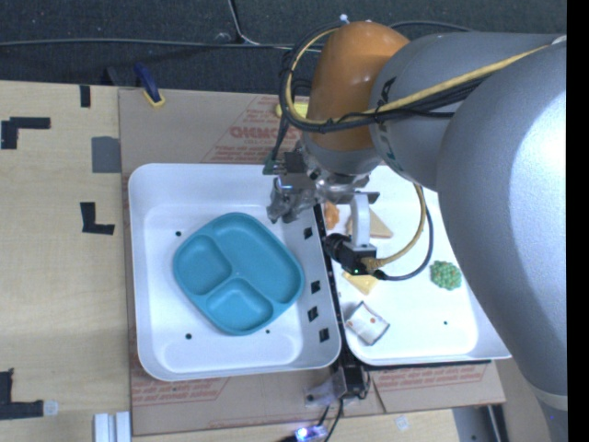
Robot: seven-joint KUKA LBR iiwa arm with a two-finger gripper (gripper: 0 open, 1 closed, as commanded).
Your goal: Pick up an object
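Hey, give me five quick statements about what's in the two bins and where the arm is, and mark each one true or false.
1. The blue divided plate lies in the left bin. True.
2. The green item lies in the left bin. False: it lies in the right bin.
3. The plate has three compartments. True.
4. The end effector hangs near the wall between the bins. True.
5. The plate is red. False: it is blue.
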